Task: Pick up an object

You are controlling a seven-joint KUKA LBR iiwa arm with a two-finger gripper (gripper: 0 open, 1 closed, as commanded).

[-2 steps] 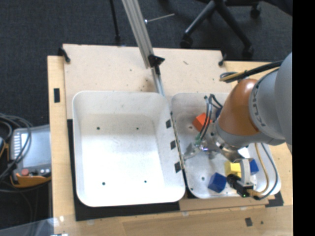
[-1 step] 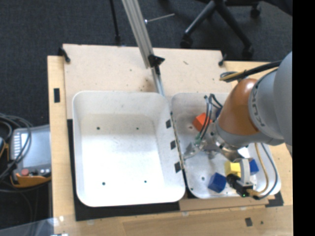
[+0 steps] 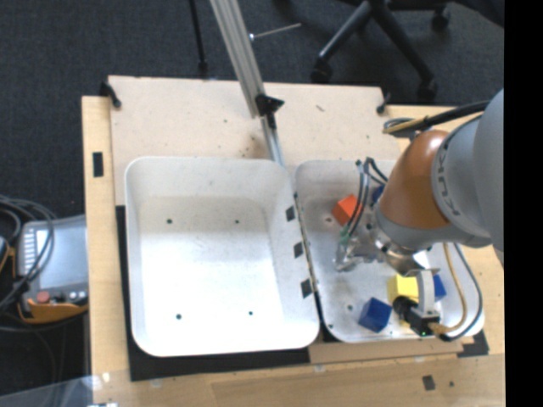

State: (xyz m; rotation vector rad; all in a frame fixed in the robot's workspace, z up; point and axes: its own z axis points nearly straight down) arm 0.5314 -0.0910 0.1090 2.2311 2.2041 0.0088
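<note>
Bench (image 3: 212, 113) front edge sits closest to the camera, pale wood, with a black mat showing under the bins' near rims. No brand, label or legible writing can be made out on any object; small dark tabs line the shared bin edges, unreadable. Largest item: left bin (image 3: 144, 185), white, shallow, floor bare apart from a few small dark dots, so it offers wide open room on all sides. Right bin (image 3: 310, 185) touches it along the middle edge and is crowded: the grey arm (image 3: 471, 185) with its orange band (image 3: 416, 185) covers much of its far and right portion. Gripper (image 3: 346, 257) hangs low over the bin floor near the middle rim; whether the fingers are open or closed cannot be told, and nothing is seen held. Objects in the right bin: orange block (image 3: 344, 209) just beyond the gripper, blue block (image 3: 374, 314) near the front rim, yellow block (image 3: 405, 287) beside it under the wrist, and a further blue piece (image 3: 438, 285) at the yellow block's right. Free floor remains between gripper and blue block.
</note>
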